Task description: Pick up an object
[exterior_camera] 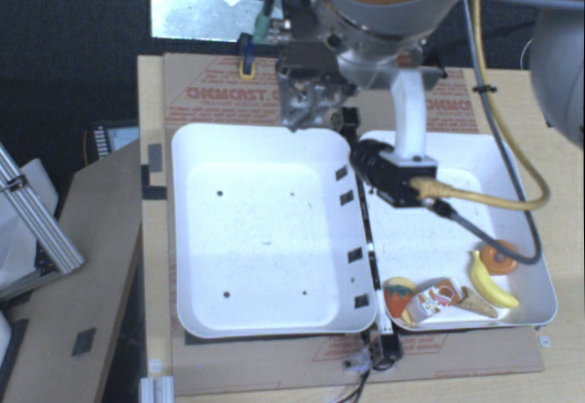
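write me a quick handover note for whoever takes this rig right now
Gripper: raised over the back rim of the left white bin; whether it is open or shut cannot be told, and nothing shows in its grasp.
Objects: yellow plastic banana, orange round toy, red-and-white packet and orange-red round toy, all clustered at the front of the right white bin.
Done: no pick yet.
Left: move to the right bin, descend, grasp one object, lift.

I'm seeing two white bins: left bin (260, 237) speckled with small dark dots, right bin (535, 305) plain. In the right one, a yellow banana (489, 281), an orange round piece (498, 257), a red-and-white packet (433, 299). Brown cardboard (224, 86) carries red lettering.
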`<move>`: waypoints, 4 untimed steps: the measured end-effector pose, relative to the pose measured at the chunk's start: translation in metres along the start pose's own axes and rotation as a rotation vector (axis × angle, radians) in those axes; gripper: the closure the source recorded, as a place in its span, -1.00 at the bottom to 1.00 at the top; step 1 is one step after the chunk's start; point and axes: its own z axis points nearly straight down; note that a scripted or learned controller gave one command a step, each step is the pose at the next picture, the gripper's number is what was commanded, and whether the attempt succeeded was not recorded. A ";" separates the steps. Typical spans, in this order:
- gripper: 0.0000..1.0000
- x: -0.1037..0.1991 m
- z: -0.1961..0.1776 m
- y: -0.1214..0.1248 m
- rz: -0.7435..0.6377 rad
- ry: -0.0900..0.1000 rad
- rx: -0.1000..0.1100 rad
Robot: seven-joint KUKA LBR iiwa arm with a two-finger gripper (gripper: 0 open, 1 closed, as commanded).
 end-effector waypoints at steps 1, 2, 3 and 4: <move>1.00 -0.048 0.026 0.000 0.009 -0.002 0.001; 1.00 0.003 -0.002 0.000 -0.003 0.003 -0.004; 1.00 -0.001 0.189 -0.002 0.004 -0.008 0.015; -1.00 0.000 0.180 0.000 0.005 0.000 0.000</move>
